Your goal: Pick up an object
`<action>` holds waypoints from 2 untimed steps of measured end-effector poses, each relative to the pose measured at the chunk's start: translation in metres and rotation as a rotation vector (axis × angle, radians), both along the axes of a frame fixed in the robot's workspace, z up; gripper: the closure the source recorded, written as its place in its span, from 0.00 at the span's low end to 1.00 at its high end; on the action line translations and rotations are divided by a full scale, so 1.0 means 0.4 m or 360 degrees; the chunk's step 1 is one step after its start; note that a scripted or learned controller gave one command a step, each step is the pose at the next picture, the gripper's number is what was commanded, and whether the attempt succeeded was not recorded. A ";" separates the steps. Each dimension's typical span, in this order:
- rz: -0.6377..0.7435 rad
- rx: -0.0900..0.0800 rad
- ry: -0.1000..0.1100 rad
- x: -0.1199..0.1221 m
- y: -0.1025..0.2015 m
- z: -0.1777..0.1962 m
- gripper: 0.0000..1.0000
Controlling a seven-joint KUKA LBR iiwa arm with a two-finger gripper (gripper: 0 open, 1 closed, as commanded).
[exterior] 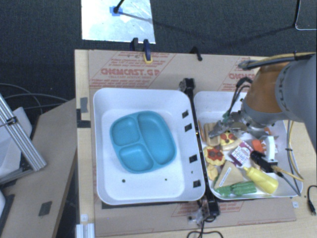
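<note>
tool low over the right bin, nothing lifted yet

left white bin (106,133) holds a blue three-part plastic plate (142,141). in the right white bin (205,103), the tool (218,129) sits among the toy food heap, near a red-and-yellow pizza slice (216,154); yellow bottle (259,177) lies further right. whether the tool is wide or narrow, i cannot tell. the pick looks undone.
</note>
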State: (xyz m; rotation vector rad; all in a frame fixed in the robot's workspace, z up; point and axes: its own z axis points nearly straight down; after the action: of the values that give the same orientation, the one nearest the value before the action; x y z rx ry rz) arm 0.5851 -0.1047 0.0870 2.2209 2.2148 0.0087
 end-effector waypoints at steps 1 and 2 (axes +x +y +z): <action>0.0019 0.0006 0.0009 -0.202 0.192 0.256 0.00; 0.0022 0.0002 0.0007 -0.141 0.364 0.243 0.00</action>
State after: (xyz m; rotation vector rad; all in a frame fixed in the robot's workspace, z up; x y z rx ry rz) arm 0.5289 0.0409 0.1844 2.2085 2.2330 0.0053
